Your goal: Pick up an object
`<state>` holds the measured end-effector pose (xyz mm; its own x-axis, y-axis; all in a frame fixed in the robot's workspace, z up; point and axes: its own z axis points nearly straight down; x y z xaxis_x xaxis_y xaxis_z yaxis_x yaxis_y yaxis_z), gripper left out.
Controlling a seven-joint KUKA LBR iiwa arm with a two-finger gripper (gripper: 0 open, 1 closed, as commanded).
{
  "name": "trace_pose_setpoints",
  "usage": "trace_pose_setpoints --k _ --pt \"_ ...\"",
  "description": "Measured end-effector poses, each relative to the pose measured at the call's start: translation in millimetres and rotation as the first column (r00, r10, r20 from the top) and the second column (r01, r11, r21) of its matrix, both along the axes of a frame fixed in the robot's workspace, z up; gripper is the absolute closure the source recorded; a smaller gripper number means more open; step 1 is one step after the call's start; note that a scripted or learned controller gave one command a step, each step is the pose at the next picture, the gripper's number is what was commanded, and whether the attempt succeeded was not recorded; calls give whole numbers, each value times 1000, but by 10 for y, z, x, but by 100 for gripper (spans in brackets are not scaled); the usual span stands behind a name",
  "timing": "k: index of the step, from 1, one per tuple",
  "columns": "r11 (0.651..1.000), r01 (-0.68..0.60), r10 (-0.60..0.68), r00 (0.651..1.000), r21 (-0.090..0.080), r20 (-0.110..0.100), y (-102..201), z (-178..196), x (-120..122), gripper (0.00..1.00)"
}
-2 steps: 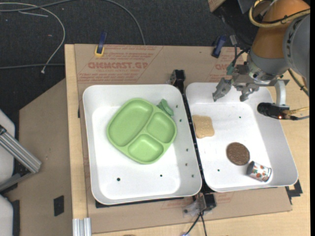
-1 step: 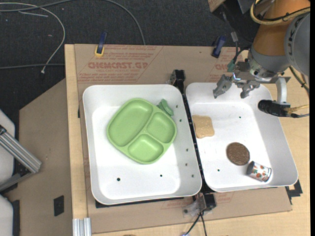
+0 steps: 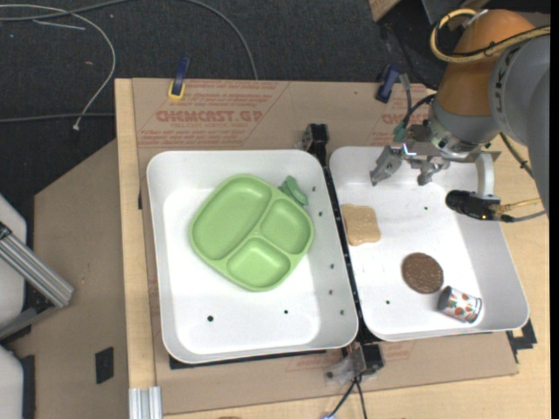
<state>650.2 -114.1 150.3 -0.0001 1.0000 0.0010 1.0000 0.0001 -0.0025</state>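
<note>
Gripper point(image 3: 403, 169) fingers apart, empty, over right bin's point(image 3: 489, 317) far end | toast point(image 3: 360, 224) nearest, near divider; cookie point(image 3: 423, 271) and cup point(image 3: 459, 304) beyond | advice: centre over toast, descend straight, then close.

Bright, even overhead light fills the bench, so the two white bins point(image 3: 262, 321) come close to washing out, while the green divided plate point(image 3: 251, 231) casts only a thin, soft shadow along its lower edge. The dark carpet point(image 3: 70, 59) at upper left stays dim and grainy, and the picture is somewhat soft overall, with fine detail on the small printed cup point(image 3: 459, 304) smeared. The arm's orange band point(image 3: 485, 33) carries a mild sheen, and it looks slightly blurred, perhaps from motion.
</note>
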Motion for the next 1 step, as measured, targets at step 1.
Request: trace_pose_setpoints --k 1 --pt "1000 -2 2 1000 0 -2 49 -438 46 0"
